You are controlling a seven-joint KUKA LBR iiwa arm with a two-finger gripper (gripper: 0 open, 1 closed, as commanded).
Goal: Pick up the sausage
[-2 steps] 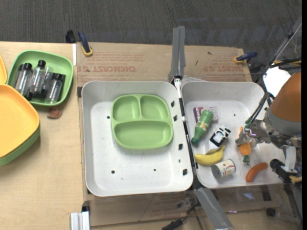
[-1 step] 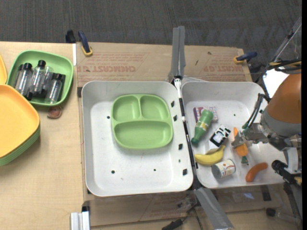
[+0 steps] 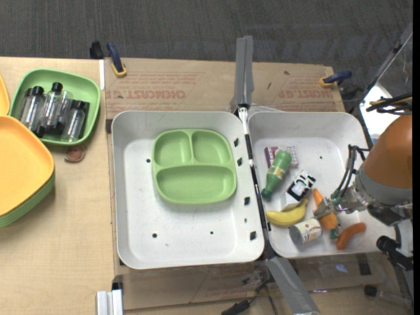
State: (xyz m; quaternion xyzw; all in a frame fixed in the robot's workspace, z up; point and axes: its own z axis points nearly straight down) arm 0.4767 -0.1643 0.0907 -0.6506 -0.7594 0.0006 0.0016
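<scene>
The sausage (image 3: 350,235), a short orange-red piece, lies near the front right of the right bin (image 3: 315,125). My gripper (image 3: 327,209) hangs low over the bin, just left of and behind the sausage. It sits above a cluster of small orange items (image 3: 328,220). The arm's orange band (image 3: 394,155) and grey wrist rise to the right of it. Nothing can be seen held in the gripper.
Also in the right bin are a banana (image 3: 287,215), a small can (image 3: 306,231), a green bottle (image 3: 276,172), a purple packet (image 3: 287,152) and a black-and-white item (image 3: 300,186). The left bin (image 3: 131,195) holds a green divided plate (image 3: 194,166). Yellow plates (image 3: 23,169) and a green tray of bottles (image 3: 56,107) stand at the far left.
</scene>
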